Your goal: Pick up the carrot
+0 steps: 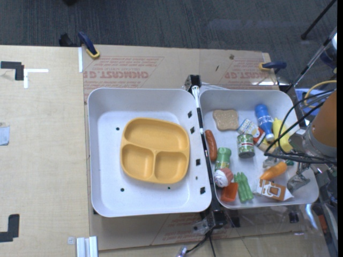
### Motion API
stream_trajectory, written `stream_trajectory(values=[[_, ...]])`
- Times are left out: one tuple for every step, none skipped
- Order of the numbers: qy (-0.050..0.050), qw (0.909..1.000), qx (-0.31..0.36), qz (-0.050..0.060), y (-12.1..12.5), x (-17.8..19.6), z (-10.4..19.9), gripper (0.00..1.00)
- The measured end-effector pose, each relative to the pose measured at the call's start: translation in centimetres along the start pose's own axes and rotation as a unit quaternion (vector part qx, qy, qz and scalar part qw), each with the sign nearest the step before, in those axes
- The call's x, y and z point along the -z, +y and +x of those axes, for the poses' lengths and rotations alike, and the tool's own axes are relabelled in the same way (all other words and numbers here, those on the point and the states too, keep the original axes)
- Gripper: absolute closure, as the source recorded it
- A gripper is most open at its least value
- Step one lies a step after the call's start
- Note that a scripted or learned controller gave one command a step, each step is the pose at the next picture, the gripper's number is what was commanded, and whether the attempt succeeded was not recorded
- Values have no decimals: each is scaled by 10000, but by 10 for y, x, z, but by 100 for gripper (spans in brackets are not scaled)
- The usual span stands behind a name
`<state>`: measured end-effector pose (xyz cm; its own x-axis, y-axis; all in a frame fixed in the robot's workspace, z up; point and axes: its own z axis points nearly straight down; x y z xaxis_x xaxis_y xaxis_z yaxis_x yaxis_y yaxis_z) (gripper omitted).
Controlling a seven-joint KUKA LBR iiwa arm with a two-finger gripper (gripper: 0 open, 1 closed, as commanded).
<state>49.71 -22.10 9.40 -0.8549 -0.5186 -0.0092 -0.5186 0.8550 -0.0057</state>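
Lying near the right wall of the right-hand shallow white bin (300, 197), the small orange toy carrot (274, 171) points its long axis up and to the right, its thicker end toward the wall and its narrower end down toward the bin's middle. Just below it sits an orange-and-white printed carton (271, 189), close enough that the two may touch; to its left, a little apart, lie the green bean pods (243, 187). Above it stands a yellow plastic bottle (284, 135), near but clear.

The grey metal gripper (298, 182) hangs just beside the carrot, to its right and slightly lower, at the bin's right rim. Dark cables cross in front of it, and I cannot tell how it is set, nor is anything seen in its hold. By my judgement the coming move turns on a short shift leftward and a turn of the wrist to bite across that slanted axis.
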Motion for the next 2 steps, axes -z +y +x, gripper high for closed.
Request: stream_trajectory(values=[[16, 9999, 164, -8, 3, -1, 3, 0], [-22, 9999, 161, 12, 2, 10, -1, 100]])
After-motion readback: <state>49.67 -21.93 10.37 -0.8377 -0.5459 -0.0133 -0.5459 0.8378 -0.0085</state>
